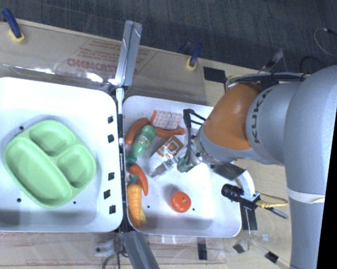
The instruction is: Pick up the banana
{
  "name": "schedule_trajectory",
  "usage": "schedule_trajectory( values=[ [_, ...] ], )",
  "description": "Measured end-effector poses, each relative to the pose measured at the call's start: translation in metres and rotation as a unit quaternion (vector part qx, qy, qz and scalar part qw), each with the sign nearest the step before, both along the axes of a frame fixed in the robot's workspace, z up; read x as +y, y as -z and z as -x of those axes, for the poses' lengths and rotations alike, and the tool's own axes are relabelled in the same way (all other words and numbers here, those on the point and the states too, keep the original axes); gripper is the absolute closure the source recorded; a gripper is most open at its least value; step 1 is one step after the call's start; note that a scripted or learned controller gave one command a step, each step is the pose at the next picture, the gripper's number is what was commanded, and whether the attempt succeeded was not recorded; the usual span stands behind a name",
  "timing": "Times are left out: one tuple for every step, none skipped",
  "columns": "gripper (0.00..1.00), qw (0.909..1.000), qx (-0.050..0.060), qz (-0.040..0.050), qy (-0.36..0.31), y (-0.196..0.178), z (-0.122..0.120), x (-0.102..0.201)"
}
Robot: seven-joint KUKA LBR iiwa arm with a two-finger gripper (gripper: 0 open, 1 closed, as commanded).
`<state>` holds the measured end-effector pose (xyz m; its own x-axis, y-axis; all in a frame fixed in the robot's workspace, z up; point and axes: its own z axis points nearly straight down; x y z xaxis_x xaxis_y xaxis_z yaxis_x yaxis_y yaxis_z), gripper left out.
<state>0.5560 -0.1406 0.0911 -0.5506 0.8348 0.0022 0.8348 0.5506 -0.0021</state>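
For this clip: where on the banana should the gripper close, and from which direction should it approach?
The banana lies along the right bin's left wall, its long axis running roughly top to bottom in the camera view. Probably best taken at mid-length from straight above, fingers closing across its narrow width. The wall crowds its left side and a red-orange pepper-like item overlaps its upper end, so the lower half looks freer.

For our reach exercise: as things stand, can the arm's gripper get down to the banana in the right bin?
Probably yes. The banana lies uncovered by the bin's left wall, below the gripper. A red pepper touching its top end and the wall may crowd the fingers.
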Motion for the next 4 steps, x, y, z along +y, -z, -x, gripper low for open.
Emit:
schedule_trajectory(
  values=[
    [0.00,0.9968,0.048,-0.0005,0.064,0.005,-0.049,0.011],
    [0.00,0.9996,-0.002,0.0032,-0.029,-0.002,0.021,0.036],
    [0.00,0.9943,0.031,0.0006,0.102,0.004,-0.040,0.030],
    [0.00,0.9926,0.001,0.0006,0.122,-0.100,0.051,0.088]
  ],
)
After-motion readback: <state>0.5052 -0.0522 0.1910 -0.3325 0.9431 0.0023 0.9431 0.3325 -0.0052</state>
